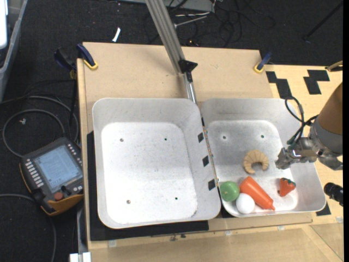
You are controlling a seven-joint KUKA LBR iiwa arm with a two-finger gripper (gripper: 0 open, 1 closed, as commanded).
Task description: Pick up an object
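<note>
The right bin [240, 125] holds a tan croissant [256, 160], an orange carrot [257, 192], a green ball [229, 190], a white egg [245, 203] and a small red strawberry-like piece [287, 186]. My gripper [285, 161] hangs at the bin's right side, just right of the croissant and above the red piece. No object shows between its fingers, and their state is unclear from this angle.
The left bin [147, 160] lies beside the right one, with a black divider strip between them. A metal pole [166, 29] slants down from the top to the bins' back edge. A teach pendant [52, 171] sits off the bench at left.
</note>
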